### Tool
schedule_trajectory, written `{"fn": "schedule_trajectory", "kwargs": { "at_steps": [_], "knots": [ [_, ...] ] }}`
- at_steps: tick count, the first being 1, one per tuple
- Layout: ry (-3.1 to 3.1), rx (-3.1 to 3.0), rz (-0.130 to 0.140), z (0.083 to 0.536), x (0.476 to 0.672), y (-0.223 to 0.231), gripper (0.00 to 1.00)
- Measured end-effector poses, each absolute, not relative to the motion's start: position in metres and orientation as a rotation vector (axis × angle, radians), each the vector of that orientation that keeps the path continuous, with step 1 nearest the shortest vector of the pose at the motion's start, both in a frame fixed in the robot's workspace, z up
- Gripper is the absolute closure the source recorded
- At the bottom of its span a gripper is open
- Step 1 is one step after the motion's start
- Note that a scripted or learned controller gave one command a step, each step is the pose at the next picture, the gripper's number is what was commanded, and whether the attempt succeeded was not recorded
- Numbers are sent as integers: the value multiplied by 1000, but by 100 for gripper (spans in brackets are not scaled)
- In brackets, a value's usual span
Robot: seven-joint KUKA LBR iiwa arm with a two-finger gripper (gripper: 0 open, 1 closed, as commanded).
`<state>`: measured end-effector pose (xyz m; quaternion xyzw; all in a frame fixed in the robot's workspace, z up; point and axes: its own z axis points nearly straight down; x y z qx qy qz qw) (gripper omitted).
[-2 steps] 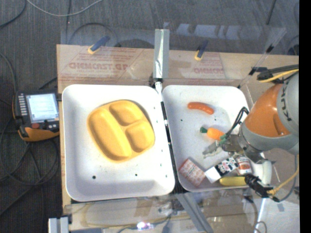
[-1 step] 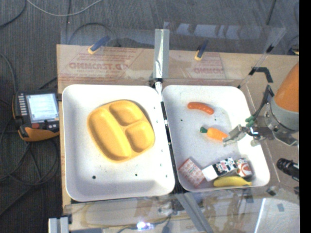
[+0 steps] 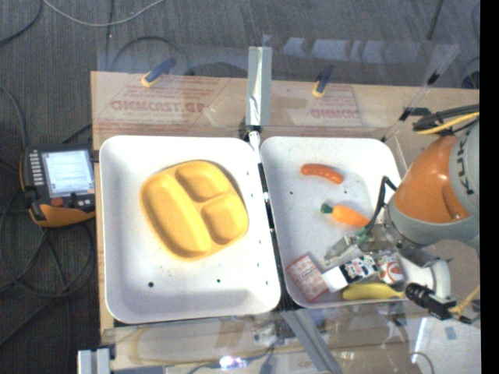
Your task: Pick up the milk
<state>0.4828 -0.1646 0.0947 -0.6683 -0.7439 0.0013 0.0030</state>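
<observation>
I count two white bins on the surface [image 3: 117, 100]: the left bin [image 3: 125, 287] carries one yellow divided plate [image 3: 195, 207], the right bin [image 3: 296, 158] five small things. The milk [image 3: 360, 269] is one small white carton with red and dark print, lying on its side directly under my tool [image 3: 366, 240], near the bin's front edge. I see the tool low over it, but I cannot tell how its jaws stand. One banana [image 3: 373, 291] lies touching the milk on the near side, one reddish packet [image 3: 306, 277] just left of it. One carrot [image 3: 347, 214] sits just beyond the tool, one sausage [image 3: 322, 173] farther beyond.
</observation>
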Motion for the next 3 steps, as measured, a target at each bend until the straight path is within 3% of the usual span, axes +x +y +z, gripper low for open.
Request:
{"fn": "schedule_trajectory", "kwargs": {
  "at_steps": [1,2,3],
  "knots": [
    [-2411,-2045,3,90,487,-133,0],
    [-2242,-2192,13,180,483,-92,0],
    [-2277,-2156,12,107,482,-129,0]
  ]
}}
